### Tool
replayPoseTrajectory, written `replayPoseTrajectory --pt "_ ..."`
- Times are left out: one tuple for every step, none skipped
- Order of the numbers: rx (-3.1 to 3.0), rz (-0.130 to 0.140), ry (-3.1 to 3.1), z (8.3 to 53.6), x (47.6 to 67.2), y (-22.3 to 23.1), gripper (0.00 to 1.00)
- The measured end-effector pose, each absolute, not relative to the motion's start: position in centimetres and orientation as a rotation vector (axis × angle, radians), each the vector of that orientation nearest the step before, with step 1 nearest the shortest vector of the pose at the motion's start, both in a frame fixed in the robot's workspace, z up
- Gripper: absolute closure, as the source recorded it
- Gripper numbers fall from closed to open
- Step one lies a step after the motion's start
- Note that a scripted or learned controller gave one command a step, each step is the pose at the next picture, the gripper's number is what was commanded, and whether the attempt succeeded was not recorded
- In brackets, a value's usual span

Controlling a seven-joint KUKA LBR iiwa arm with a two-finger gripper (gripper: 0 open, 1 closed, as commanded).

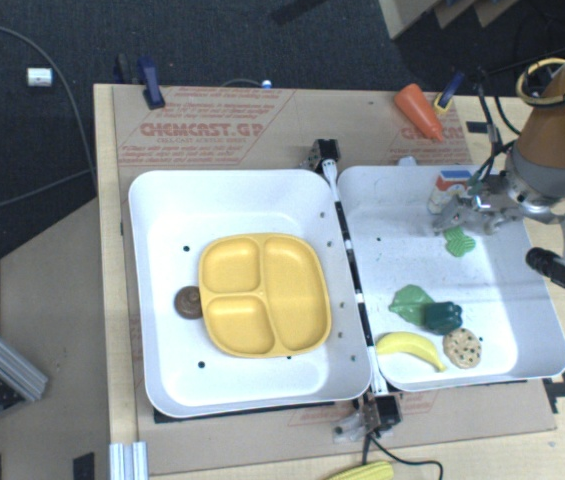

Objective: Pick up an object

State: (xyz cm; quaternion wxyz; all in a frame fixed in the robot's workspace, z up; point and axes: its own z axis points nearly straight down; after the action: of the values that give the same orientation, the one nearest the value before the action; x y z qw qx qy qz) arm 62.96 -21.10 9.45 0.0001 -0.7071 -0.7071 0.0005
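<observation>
Arm: reaching in from the right, orange-banded wrist over the far corner of the right bin.
Gripper: low over the far part of the right bin, just above a small light-green piece; open or closed cannot be told from this slant.
Likely target: the light-green piece, lying alone on the bin floor just beside the gripper, well apart from the other toys.
Handling of the green piece: probably light, hollow plastic, smooth and a bit slippery; small, so best pinched across its narrow width, square to the floor, to keep it from skating away.
Near cluster in the right bin: a green leafy toy touching a darker green one, with a banana and a cookie just beside them.
Left bin: yellow divided plate in the middle, a brown disc against its left edge.
Bench beyond the bins: an orange carrot-like toy.
Progress: nothing seen between the fingers; pick not yet made, by this view.
</observation>
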Motion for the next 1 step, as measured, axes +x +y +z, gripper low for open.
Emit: replayPoseTrajectory --pt "-2.223 -0.001 -2.223 10.48 63.02 -21.09 1.0"
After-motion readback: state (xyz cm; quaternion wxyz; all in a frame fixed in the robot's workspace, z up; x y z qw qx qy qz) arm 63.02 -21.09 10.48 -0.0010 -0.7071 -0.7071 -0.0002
